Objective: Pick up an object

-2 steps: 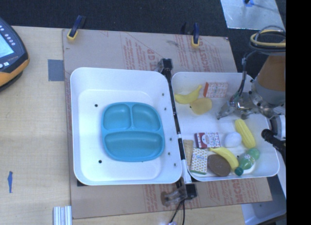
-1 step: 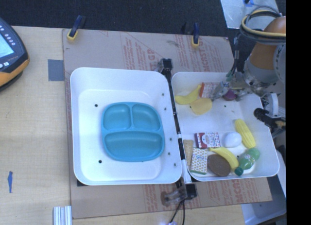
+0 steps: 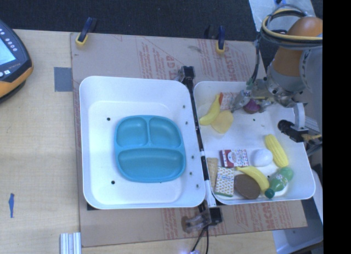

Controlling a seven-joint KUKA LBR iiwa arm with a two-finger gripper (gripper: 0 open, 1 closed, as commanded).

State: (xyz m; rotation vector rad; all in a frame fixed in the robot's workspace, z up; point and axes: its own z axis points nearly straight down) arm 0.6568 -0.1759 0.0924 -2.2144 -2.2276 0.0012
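The gripper (image 3: 248, 100) sits low in the right bin (image 3: 307, 192), beside the purple object (image 3: 252, 106) (whether it is open, I cannot tell). Crowded against the yellow cup (image 3: 222, 121), it might nudge things aside.

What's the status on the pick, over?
Gripper low at the right bin's far end, fingers unclear. Nothing seen held. Purple item right beside it, yellow pieces crowding close.

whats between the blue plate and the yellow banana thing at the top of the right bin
In the camera view, the blue divided plate and the banana are separated by bare white floor of the left bin and then the two bins' adjoining rims. No loose object lies there.
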